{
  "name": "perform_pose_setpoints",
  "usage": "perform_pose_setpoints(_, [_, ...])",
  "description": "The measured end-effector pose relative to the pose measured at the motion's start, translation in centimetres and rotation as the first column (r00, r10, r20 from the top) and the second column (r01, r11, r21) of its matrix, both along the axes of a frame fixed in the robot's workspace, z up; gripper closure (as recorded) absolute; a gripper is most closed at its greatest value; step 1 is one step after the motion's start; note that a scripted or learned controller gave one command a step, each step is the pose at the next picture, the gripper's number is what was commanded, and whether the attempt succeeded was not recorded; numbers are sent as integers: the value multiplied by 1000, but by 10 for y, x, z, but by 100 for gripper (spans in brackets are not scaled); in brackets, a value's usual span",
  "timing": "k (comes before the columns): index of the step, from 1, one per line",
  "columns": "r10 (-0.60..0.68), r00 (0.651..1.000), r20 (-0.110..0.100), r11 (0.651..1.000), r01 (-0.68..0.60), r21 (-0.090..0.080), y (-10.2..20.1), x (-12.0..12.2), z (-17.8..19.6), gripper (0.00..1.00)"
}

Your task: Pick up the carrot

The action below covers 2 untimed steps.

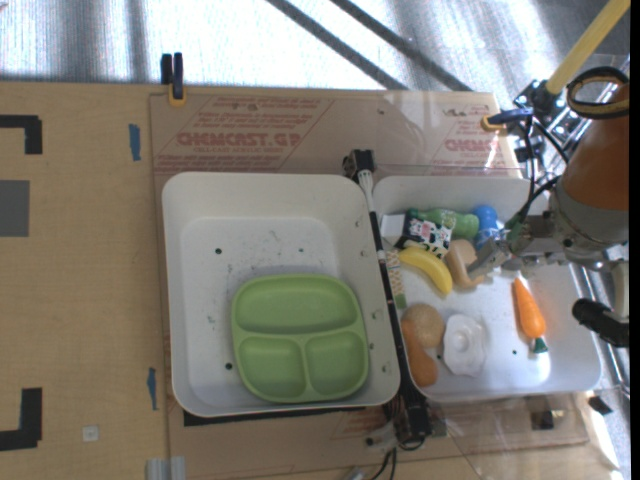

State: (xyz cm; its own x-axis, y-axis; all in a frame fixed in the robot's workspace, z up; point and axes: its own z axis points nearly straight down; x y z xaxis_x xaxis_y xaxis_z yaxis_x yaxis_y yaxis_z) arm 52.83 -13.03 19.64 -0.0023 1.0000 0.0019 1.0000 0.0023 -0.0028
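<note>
The carrot (527, 309) is orange with a small green tip and lies in the right side of the right bin (570, 373), pointing toward the bin's front. My gripper (492, 259) hangs over the bin's middle, just up and left of the carrot's thick end and apart from it. It sits right beside a tan bread-like piece (461, 264). Nothing shows as held.
Around the gripper lie a banana (426, 269), a cow-patterned carton (428, 234), a green bottle (445, 218) and a blue item (486, 217). A white object (465, 343), a pale round fruit (422, 323) and an orange piece (422, 364) sit front left. The left bin (200, 268) holds a green divided plate (298, 336).
</note>
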Motion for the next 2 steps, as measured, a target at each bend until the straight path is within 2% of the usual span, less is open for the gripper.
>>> perform_pose_setpoints(1, [-22, 1000, 7, 1000, 22, 0, -76, -32, -101, 0])
perform_pose_setpoints(2, [106, 994, 12, 994, -106, -11, -59, -46, -108, 0])
